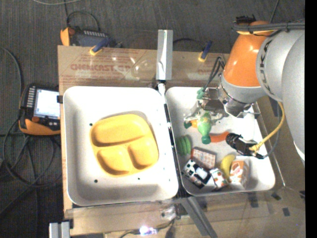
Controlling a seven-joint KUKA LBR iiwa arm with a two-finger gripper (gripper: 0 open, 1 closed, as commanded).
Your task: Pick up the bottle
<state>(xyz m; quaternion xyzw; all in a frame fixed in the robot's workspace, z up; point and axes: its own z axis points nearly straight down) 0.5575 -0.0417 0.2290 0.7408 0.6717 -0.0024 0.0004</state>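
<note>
You are working over the right bin, and the arm is reaching in from the right. The tool is hanging low at the far left part of that bin. I cannot tell if it is apart or together, because the wrist is hiding it.

The bottle looks like the small one with the green top and orange body. It is lying just under the tool, a little nearer to you. An orange carrot-like toy is lying just to its right, so close that the two may be touching. A round green thing is sitting near, to the left of it.

To do this step well, you are aiming to line the tool up over the middle of the bottle, across its thin side. You are going down slowly, so you are not bumping the carrot toy. The bottle is round, so it may roll away. The yellow tray in the left bin is staying out of your way on the counter.
</note>
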